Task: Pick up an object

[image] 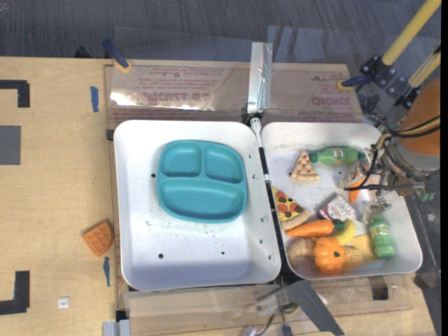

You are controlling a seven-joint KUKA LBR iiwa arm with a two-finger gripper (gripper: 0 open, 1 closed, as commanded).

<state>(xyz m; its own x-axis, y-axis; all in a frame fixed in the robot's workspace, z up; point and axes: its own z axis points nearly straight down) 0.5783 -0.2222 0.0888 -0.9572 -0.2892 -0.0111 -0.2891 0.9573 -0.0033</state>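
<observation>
Robotics lab/test cell, as shown by a plywood bench [49,187] marked w/ black and blue tape, two white bins [203,261] fixed side by side at its right part, and clear sheeting taped along the back edge. Toy food [329,254] is piled in the right bin; a grey arm w/ orange band [423,117] is seen at the right edge.

Tan wooden bench [49,187] bearing two white bins [189,257] side by side, orange waffle toy [98,237] nearby.
</observation>
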